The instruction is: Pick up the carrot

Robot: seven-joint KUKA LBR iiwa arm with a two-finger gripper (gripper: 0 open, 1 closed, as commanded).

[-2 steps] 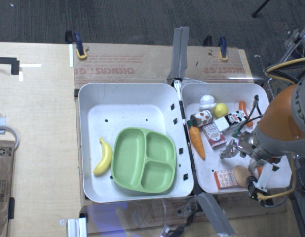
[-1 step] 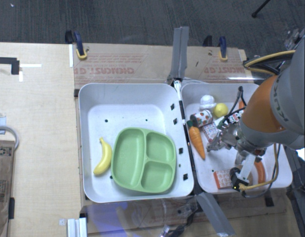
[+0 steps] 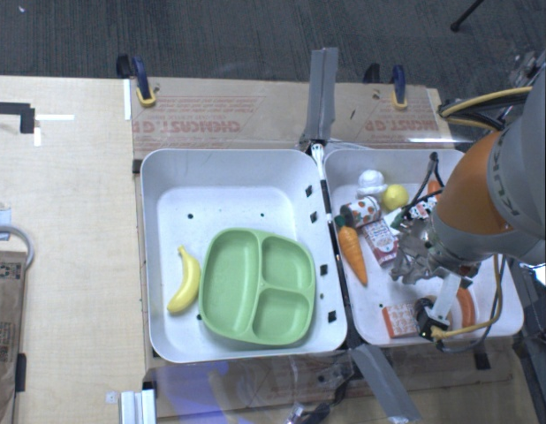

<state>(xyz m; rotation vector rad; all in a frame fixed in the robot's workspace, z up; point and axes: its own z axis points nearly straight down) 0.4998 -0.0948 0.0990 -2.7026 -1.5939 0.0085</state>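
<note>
Whether my jaws stand open or closed I cannot tell, because my own wrist covers them from above; my gripper (image 3: 413, 256) hangs over the middle of the right bin (image 3: 366, 329), and no object is visible inside it. My arm (image 3: 485, 193), grey with the orange band, comes in over the right edge of that bin. The carrot (image 3: 352, 253) lies in the same bin, close along its left wall, with the thick end toward the far edge and the point toward the near edge; it is just beside my gripper but apart from it. Between the carrot and my gripper lies a small red and white packet (image 3: 380, 239). Near the far edge of this bin I see a yellow lemon (image 3: 395, 197). In the left bin (image 3: 163, 175) a green divided plate (image 3: 258, 284) rests near the near edge, and a banana (image 3: 185, 281) lies beside it, toward the left wall.
</note>
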